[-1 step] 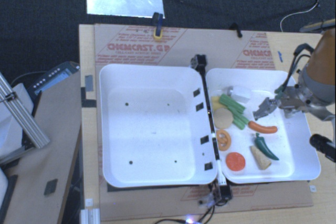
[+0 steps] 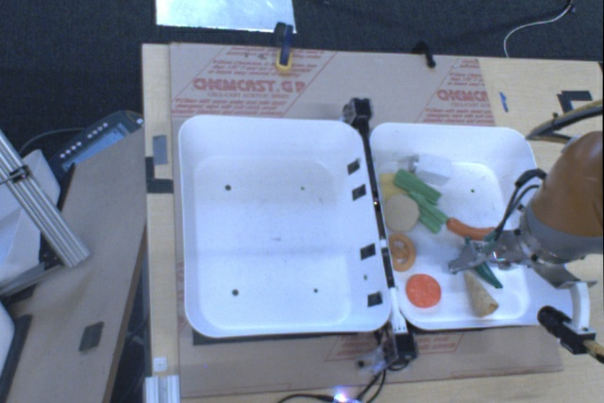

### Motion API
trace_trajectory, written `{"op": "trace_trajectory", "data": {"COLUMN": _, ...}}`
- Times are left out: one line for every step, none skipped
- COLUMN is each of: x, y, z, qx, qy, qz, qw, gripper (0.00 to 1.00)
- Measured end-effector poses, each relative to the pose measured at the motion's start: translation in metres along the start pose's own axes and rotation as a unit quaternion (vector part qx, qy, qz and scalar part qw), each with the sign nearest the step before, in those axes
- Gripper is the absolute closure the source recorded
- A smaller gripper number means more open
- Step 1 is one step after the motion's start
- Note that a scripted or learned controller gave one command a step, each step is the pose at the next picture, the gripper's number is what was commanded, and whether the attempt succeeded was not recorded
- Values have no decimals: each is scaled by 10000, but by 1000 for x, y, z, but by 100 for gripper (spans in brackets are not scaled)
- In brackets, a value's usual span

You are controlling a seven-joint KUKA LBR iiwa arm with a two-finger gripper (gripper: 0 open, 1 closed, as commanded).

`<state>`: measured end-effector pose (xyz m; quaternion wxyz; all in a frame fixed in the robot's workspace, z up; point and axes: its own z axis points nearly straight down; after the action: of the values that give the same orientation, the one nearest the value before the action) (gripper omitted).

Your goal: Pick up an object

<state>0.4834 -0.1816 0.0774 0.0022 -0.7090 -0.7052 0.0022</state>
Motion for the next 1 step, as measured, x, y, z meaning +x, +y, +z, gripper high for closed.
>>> {"op": "trace_trajectory", "data": {"x": 3, "y": 4, "z": -18, "qx": -51, "qy": -4, "qz": -36, "qw": 10000, "gripper": 100}}
